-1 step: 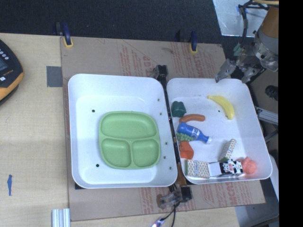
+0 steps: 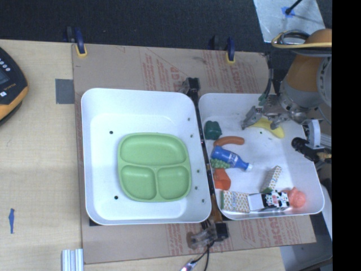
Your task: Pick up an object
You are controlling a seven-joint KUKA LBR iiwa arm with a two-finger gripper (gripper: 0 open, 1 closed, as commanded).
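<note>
My gripper (image 2: 269,119) hangs low at the back of the right bin (image 2: 313,176), fingers spread open. A yellow object (image 2: 275,130) lies just under and in front of them, partly hidden by them; nothing is lifted. Loose in the same bin are a dark green piece (image 2: 212,130), an orange-red sausage shape (image 2: 229,141), a blue bottle (image 2: 230,158), an orange piece (image 2: 222,179), a slim patterned box (image 2: 273,178), a flat patterned box (image 2: 236,201), a small cow-print carton (image 2: 272,200) and a pink-red toy (image 2: 296,197).
The left bin (image 2: 98,112) holds a green divided plate (image 2: 153,166). A clamp (image 2: 192,86) sits at the back between the bins, another (image 2: 208,235) at the front. A yellow-black device (image 2: 8,89) lies at the far left of the bench.
</note>
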